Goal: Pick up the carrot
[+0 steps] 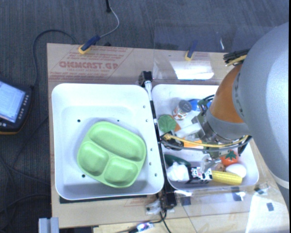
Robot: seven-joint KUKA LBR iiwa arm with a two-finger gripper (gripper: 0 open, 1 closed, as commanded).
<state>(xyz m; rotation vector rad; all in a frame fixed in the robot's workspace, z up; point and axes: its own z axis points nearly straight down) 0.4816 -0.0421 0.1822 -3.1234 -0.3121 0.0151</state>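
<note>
The carrot (185, 141) appears as a slim orange piece lying across the middle of the right bin (157, 106), its right end hidden under the arm. My gripper (206, 163) hangs low over the right bin's front half, just right of and below the carrot. The grey wrist with its orange band (226, 106) covers much of the bin behind it.
Around the gripper lie a corn cob (227, 178), a red tomato (229, 158), a white egg (236, 170), a white lump (177, 171), a green leafy item (167, 124) and a small bottle (182, 109). The left bin (68, 101) holds a green divided plate (112, 153).
</note>
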